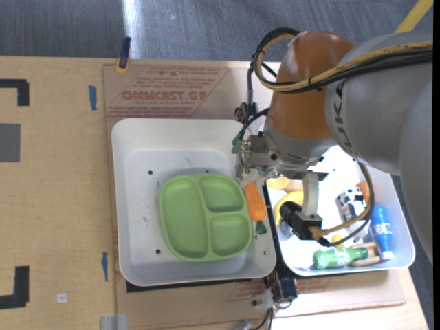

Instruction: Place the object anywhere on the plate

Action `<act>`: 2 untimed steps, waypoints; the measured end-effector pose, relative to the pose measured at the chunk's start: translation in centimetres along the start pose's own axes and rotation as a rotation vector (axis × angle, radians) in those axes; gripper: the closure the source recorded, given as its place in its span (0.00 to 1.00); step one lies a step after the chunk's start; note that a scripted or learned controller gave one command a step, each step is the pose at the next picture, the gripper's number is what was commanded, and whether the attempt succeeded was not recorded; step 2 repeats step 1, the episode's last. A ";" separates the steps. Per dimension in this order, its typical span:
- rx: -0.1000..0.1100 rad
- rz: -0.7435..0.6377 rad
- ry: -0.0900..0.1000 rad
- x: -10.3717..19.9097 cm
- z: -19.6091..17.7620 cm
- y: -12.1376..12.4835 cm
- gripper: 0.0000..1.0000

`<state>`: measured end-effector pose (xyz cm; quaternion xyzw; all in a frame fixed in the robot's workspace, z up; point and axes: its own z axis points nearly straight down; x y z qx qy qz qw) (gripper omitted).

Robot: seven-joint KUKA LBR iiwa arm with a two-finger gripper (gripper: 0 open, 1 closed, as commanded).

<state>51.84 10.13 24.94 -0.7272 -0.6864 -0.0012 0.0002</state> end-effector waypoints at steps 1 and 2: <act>0.003 0.002 -0.003 -0.2 0.1 0.0 0.00; 0.003 0.002 -0.003 -0.2 0.1 0.0 0.00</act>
